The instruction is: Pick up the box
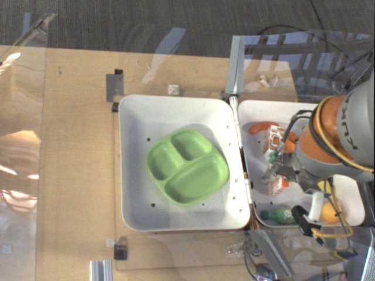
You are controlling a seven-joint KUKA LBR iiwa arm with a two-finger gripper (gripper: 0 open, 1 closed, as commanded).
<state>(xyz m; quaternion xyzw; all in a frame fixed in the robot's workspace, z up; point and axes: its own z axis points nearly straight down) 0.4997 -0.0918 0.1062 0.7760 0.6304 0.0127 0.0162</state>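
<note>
Box (274, 138), print unreadable, right bin (258, 113), beside gripper (280, 170) of untellable state.

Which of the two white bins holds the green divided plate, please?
The left bin, away from the arm, holds the green plate. The right bin holds small items instead.

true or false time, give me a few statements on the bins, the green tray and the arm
1. The green divided tray lies in the left bin. True.
2. The arm hangs over the left bin. False: it is over the right bin.
3. A green bottle lies near the right bin's front edge. True.
4. The box sits on the green tray. False: it is in the right bin.
5. The tray has three compartments. True.
</note>
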